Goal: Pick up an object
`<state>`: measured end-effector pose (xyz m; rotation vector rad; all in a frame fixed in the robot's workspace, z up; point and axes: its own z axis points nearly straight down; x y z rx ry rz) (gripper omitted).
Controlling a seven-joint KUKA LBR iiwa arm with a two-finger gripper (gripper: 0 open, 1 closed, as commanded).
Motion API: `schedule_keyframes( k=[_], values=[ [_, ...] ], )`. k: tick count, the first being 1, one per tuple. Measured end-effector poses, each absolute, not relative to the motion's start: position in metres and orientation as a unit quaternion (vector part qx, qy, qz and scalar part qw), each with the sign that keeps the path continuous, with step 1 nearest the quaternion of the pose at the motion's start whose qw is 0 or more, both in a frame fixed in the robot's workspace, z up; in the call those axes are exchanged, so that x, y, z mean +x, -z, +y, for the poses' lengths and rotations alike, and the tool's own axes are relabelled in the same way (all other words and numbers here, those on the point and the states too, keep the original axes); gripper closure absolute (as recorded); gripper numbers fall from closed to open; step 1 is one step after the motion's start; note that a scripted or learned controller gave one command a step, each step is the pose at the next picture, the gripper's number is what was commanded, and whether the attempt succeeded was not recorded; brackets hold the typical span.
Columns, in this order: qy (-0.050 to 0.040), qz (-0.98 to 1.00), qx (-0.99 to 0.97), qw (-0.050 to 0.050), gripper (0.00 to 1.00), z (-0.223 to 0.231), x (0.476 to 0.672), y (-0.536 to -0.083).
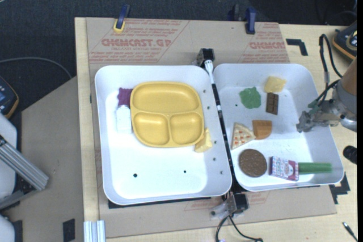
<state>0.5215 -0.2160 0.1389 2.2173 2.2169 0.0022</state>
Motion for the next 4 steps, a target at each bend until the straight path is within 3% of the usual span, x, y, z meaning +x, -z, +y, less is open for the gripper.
schedule_keyframes(
  k=[2,4],
  values=[
    [-0.0013,0.708,0.707,0.004,1.00,-0.214,0.517,-0.228],
    [-0.0012,0.709,0.705,0.001,1.00,-0.113,0.555,-0.230]
  ],
)
